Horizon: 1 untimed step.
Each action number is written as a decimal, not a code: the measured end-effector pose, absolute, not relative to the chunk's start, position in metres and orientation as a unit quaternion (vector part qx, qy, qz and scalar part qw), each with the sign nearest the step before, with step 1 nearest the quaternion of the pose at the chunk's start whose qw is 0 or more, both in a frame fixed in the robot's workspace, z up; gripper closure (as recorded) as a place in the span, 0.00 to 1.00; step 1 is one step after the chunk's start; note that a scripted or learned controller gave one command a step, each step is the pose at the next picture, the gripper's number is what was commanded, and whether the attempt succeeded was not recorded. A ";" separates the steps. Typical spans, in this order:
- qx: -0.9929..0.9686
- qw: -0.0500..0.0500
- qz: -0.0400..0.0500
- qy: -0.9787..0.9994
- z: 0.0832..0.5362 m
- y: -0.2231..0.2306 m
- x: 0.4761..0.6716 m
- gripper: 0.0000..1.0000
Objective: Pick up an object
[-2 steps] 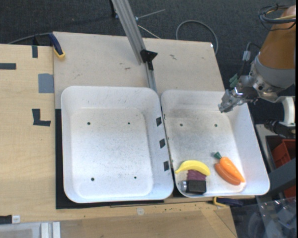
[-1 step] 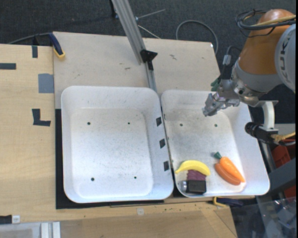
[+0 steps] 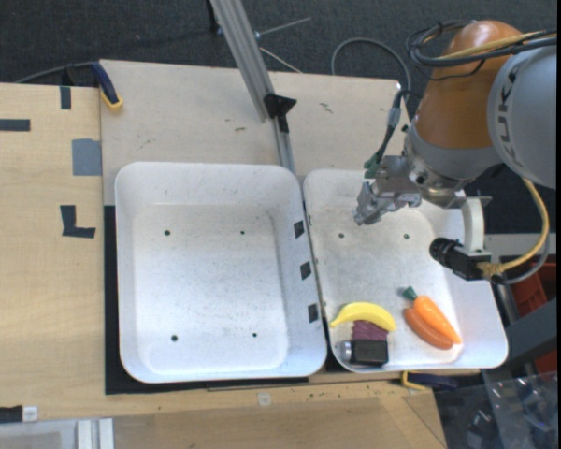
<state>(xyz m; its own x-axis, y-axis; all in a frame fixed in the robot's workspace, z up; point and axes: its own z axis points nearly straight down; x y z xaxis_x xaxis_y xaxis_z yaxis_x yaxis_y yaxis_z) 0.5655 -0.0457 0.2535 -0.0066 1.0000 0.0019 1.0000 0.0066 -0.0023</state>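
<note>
Objects available for picking lay grouped at the near end of the right-hand shallow white bin [image 3: 337, 251]: an orange plastic carrot with a green top [image 3: 431, 321], a yellow plastic banana [image 3: 363, 315], and a small dark block with a purple upper part [image 3: 367, 342] tucked just under the banana. The banana and the dark block appeared to touch; the carrot lay just beside them, apart. None of these was raised off the bin floor.

The two-finger gripper [image 3: 366, 213] of the grey arm with the orange band [image 3: 467, 92] was positioned over the far part of the same bin, well apart from the three items. Nothing was seen between its fingers. Whether the fingers stood apart or together could not be determined at this angle; the tips merged into one dark shape.

The left-hand shallow white bin [image 3: 131, 251] sat alongside, its rim meeting that of the right-hand bin.

Assessment: the task was judged not yet accomplished. No object had been gripped or lifted. Remaining work, as judged from the layout, comprised bringing the gripper toward the near end, descending on one item, closing on it and raising it. The carrot, lying by itself, seemed the least obstructed candidate.
</note>
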 end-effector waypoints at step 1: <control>-0.705 0.002 0.000 -0.710 0.257 0.006 0.556 1.00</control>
<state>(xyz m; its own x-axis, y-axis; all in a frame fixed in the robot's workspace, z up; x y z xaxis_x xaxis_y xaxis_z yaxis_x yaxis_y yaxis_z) 0.5564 0.0057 0.2566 -0.0073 1.0000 0.0020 1.0000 0.0073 -0.0028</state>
